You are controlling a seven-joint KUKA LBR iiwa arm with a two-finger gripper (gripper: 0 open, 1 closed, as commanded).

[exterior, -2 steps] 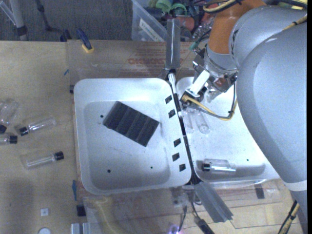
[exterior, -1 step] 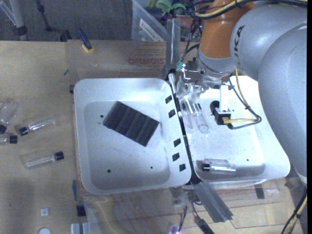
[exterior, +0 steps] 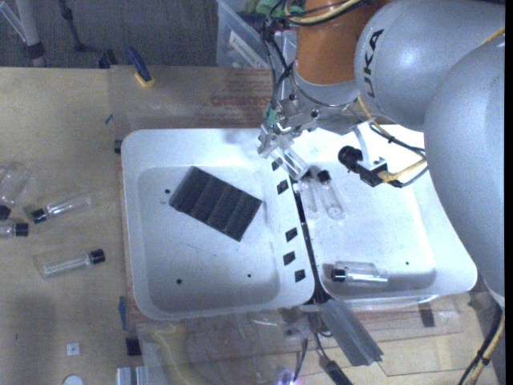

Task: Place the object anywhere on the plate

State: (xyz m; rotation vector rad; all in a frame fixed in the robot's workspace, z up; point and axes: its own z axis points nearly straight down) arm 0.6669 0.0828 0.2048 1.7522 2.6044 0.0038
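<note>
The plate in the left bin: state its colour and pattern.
The plate is dark grey to black with parallel ridges across it, seen in the camera view, lying in the left bin.

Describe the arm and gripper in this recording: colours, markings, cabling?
The bulky grey KUKA arm has rounded glossy shells, dark "UKA" lettering and an orange band above the wrist. Yellow and black cables run along it. The small metallic gripper hangs below a cluttered silver wrist.

I saw smooth, glossy white plastic bins (exterior: 160, 147) on a pale, matt wooden surface (exterior: 56, 111). The plate (exterior: 215, 203) looked dark, matt and ribbed. The vials (exterior: 359, 273) were clear, shiny plastic or glass with black caps. The arm's (exterior: 433, 54) grey shell had a satin sheen.
</note>
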